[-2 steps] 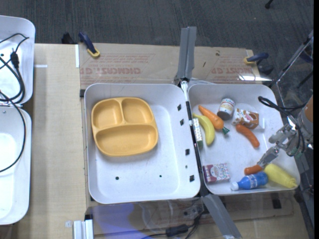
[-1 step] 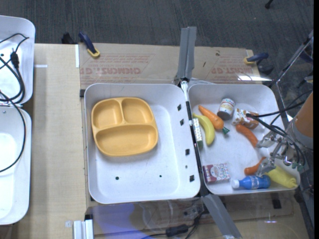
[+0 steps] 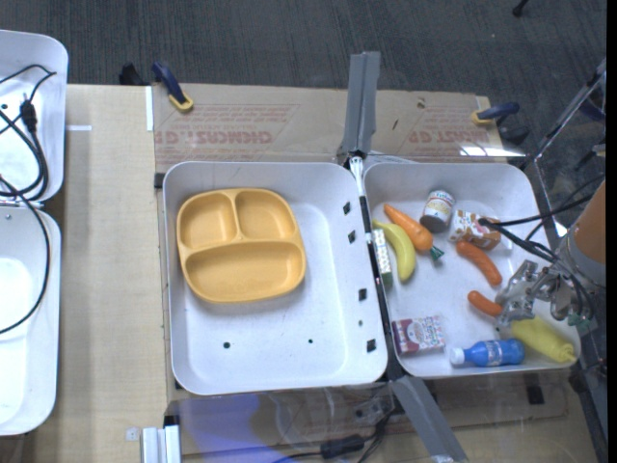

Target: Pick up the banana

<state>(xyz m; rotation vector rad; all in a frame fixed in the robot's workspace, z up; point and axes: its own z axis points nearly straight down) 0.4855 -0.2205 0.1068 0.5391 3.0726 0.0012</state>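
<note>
Two white bins [image 3: 193,355], banana [image 3: 400,249] in right one, gripper [image 3: 516,302] grip state unclear, labels unreadable.

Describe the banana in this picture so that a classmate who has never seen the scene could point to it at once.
Start at the right-hand white bin, the one crowded with small items. Look along its left wall, near the divider between the two bins: the banana lies there, just below and left of the carrot. It is the curved, plain yellow piece, unlike the orange carrot beside it and the yellow item at the bin's lower right corner.
</note>
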